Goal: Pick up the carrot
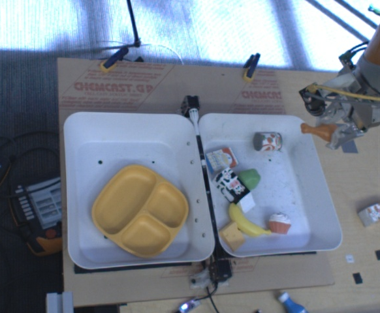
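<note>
Nearest the cam: a blue-capped item (288, 301) at the bottom edge of the worktop (353, 240), w/ small dark bits scattered on the wood nearby. Then the bin fronts: left bin (79, 175) holds a yellow divided plate (140, 208); right bin (320, 194) has a banana (245, 219), a tan block (232, 236), a cupcake-like piece (280, 223), a black-and-white pack (231, 184), a green item (249, 177), a small carton (220, 157), and a can (268, 141) at the back.

Carrot (317, 130) sits up at the claw (337, 130), just off the right bin's far right corner, above the rim; looks gripped, orange stub poking out left. Probably a light, stiff plastic toy, smooth and tapered, so apt to slip; best hold is across the thicker mid-body, not the tip.

Room: open worktop to the right, only a small white box (371, 214) there. Bin rim sits close below, cables run near the wrist
</note>
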Controlling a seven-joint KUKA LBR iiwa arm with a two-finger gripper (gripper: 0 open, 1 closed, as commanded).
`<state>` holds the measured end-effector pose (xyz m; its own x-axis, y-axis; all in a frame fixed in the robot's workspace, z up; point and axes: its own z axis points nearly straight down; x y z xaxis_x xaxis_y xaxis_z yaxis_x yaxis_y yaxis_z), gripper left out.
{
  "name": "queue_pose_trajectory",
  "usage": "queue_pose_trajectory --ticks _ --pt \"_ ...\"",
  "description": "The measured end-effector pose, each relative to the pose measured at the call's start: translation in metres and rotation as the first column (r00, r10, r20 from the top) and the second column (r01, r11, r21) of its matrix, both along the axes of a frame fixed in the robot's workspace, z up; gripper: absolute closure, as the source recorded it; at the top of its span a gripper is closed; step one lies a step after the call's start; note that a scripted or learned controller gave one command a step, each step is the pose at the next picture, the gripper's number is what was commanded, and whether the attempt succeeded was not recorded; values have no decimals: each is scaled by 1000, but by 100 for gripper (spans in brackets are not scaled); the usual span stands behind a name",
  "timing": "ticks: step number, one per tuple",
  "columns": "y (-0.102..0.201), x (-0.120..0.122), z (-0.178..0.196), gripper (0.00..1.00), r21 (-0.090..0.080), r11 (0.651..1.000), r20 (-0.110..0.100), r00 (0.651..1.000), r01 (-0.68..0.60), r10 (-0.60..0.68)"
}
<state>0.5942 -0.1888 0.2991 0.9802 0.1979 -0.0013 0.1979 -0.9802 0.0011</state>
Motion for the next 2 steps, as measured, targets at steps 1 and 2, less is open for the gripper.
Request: queue_pose_trajectory --ticks 1,2 --pt "37 -63 -134 100 4 993 -6 993 -117 117" --pt "-25 -82 -206 100 7 996 2 996 -93 93"
